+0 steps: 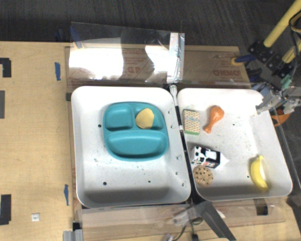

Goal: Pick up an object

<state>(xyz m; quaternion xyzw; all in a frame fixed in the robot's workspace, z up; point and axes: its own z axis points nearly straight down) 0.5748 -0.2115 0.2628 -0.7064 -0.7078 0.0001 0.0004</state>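
Claw [267, 104] poised at the far right corner of the right bin [241, 97], just above the rim; spread or pressed together, impossible to tell at this angle, and nothing seen in its grip. Lying in that bin: an orange drumstick [214, 117] near the far edge, beside a small greenish packet [191, 121] against the left wall; a black-and-white patterned piece [205, 157] nearer the front, touching a round cookie [203, 175] at the near left corner; a banana [258, 172] by the near right corner, well apart from the claw. Resting in the left bin [85, 149]: a teal divided plate [135, 142], with a yellowish round lump [145, 118] in its far right compartment. Both bins side by side on the tabletop [25, 134].
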